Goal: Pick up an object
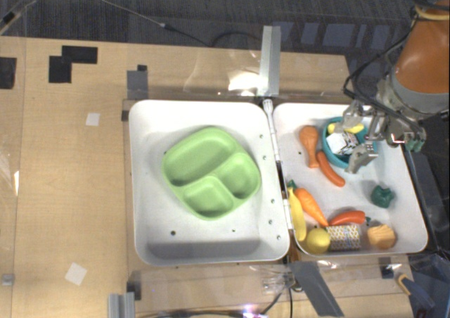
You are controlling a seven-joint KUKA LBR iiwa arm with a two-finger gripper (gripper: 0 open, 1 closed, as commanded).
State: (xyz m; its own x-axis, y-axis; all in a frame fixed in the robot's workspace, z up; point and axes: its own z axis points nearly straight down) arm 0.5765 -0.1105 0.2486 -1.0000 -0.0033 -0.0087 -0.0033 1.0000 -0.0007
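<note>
Over the right bin's far side, the tool hovers at a teal bowl, grasp not yet made.

Left bin (140,169) carries a green divided plate (211,172). Right bin (408,239) holds carrots (309,144), a yellow lemon (318,240) and the teal bowl (332,148). The tool (358,142) stands with fingers (361,158) apart above the bowl, nothing between them; next, I judge, it must descend and close on one object.

the arm (426,56) shows a broad, rounded orange band above a grey collar at the wrist; dark cables loop beside it, and the gripper (362,142) is pale metal with small silver blocks and a red-marked fitting
</note>
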